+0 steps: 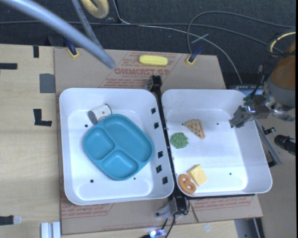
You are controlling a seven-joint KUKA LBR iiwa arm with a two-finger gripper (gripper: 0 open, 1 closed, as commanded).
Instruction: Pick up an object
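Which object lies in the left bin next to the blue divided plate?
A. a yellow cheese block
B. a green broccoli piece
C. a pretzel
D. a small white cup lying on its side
D. The small white cup lies on its side at the upper left edge of the blue divided plate in the left bin; the food pieces are all in the right bin.

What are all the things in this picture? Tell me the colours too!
White bins: 2, side by side on the bench.
Divided plate: 1, blue, left bin.
Small cup: 1, white, on its side, left bin by the plate.
Toy pizza slice: 1, tan, right bin.
Toy broccoli: 1, green, right bin.
Toy cheese wedge: 1, yellow, right bin front.
Toy pretzel: 1, orange-brown, beside the cheese.
Toy banana: 1, yellow, on cardboard behind the bins.
Gripper: 1, dark, over the right bin's right edge.
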